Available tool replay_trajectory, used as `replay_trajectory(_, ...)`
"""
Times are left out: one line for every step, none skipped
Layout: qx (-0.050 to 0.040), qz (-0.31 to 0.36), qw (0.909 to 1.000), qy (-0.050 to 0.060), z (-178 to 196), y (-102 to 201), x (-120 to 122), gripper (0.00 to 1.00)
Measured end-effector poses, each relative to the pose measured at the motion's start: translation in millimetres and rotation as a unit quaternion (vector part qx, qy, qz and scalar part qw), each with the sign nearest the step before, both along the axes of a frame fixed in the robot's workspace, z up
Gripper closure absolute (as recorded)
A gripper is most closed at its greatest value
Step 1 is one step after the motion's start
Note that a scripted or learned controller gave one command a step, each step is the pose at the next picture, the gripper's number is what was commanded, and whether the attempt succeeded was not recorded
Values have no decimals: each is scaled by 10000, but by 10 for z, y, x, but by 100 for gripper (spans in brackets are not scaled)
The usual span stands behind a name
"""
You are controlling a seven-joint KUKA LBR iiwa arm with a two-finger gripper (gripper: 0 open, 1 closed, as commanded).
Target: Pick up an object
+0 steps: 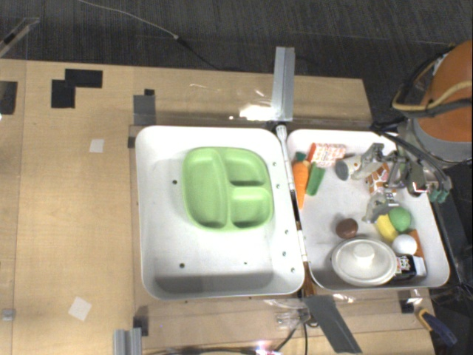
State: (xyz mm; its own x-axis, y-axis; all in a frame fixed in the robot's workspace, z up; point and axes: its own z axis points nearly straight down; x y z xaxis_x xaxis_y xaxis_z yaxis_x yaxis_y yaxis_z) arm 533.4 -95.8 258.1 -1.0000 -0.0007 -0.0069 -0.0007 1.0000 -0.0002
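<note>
Tool point(378, 185) hangs over the right bin point(325, 261) near a yellow toy point(386, 228); can't tell if it's open.

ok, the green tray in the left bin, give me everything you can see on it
The green tray is a light green, matte, plastic-looking divided plate with rounded corners: one long compartment on its left and two smaller ones on its right. It lies flat and right side up in the upper middle of the left bin, nothing visible in it and nothing touching it apart from the bin floor.
</note>
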Motion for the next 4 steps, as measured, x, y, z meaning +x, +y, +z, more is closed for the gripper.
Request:
replay_trajectory(7, 608, 9981, 29, -1463, -41, -109, 0)
replay_trajectory(-12, 364, 9993, -51, -1658, 77, 37, 0)
replay_trajectory(-26, 400, 9990, -177, -1512, 91, 107, 100)
replay_trajectory(14, -1304, 9915, -29, -697, 301, 682, 100)
